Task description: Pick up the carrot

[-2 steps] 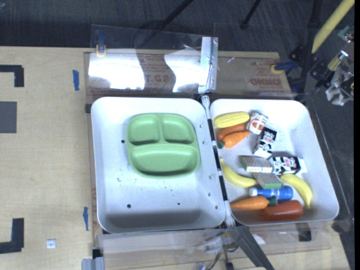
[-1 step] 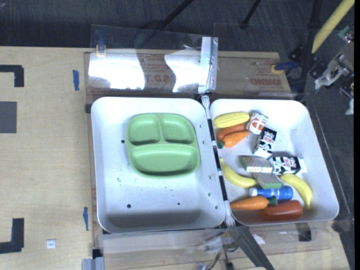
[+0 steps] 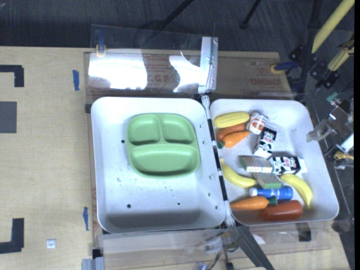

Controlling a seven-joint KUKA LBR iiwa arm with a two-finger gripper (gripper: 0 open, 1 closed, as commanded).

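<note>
In the right bin [image 3: 320,167], closest to the camera, one carrot [image 3: 249,203] lies on its side against the near wall, tapered end pointing to the left bin [image 3: 107,151]. A red sausage [image 3: 283,210] touches its thick end, and a blue-and-white tube [image 3: 274,193] lies just behind both. Further back sit two bananas [image 3: 237,176] [image 3: 302,189], one on each side of a grey block [image 3: 260,165] and some cow-patterned cartons [image 3: 284,163].

A second carrot [image 3: 234,138] lies beyond these near the divider, its green tip toward the left bin, touching a reddish-brown piece [image 3: 230,130] and a yellow corn cob [image 3: 231,118] behind it.

The gripper [image 3: 325,130] hangs at the right bin's outer rim, well apart from both carrots. It is partly cut off and blurs into the clutter there, so whether it is open or closed cannot be told; nothing is visibly held.

A green divided plate [image 3: 163,145] rests in the left bin. At the far side, glare hides part of a clear panel [image 3: 152,66].
</note>
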